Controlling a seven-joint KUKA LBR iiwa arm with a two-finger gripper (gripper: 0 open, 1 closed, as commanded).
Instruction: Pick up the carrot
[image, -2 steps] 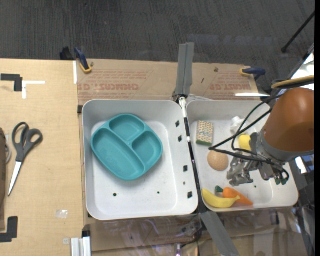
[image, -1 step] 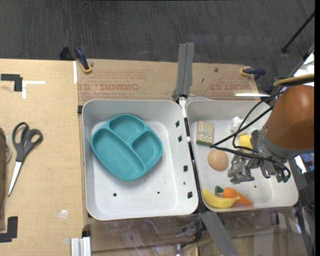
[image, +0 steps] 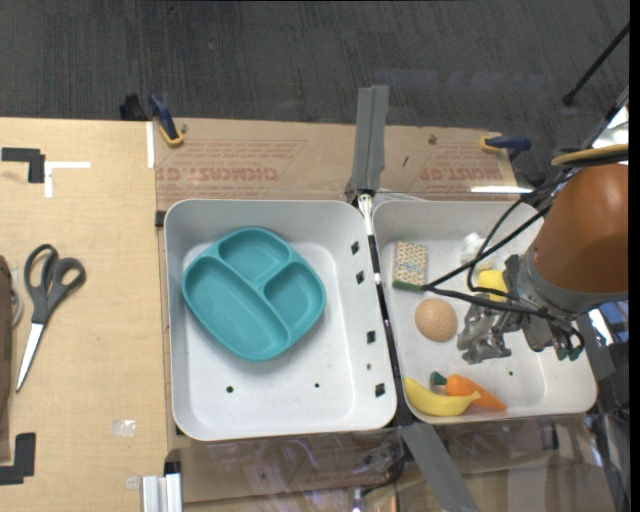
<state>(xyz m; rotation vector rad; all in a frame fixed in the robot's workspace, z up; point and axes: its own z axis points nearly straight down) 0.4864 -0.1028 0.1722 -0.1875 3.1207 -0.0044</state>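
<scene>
You are looking down on a pale wooden worktop (image: 90, 400) that is carrying two shallow white bins side by side. The small orange carrot with a green top (image: 468, 390) is lying in the right-hand white bin (image: 560, 398), near that bin's front wall, and it is touching the upper edge of a curved yellow banana (image: 440, 399) that is resting just in front of it.

The two-finger metal gripper (image: 487, 341) is hanging over the same bin, just above and to the right of the carrot and apart from it; nothing is sitting between its fingers, and whether they are open or closed you cannot tell from this angle. Just left of the gripper a round tan egg (image: 435, 320) is sitting. Further back a speckled sponge with a green edge (image: 409, 265) is lying, and a yellow object (image: 492, 283) is showing partly under the grey arm's cables.

In the left-hand white bin (image: 200, 400) a teal plastic plate with three compartments (image: 254, 292) is lying flat. A pair of grey-handled scissors (image: 42, 295) is resting on the worktop, well apart from both bins.
</scene>
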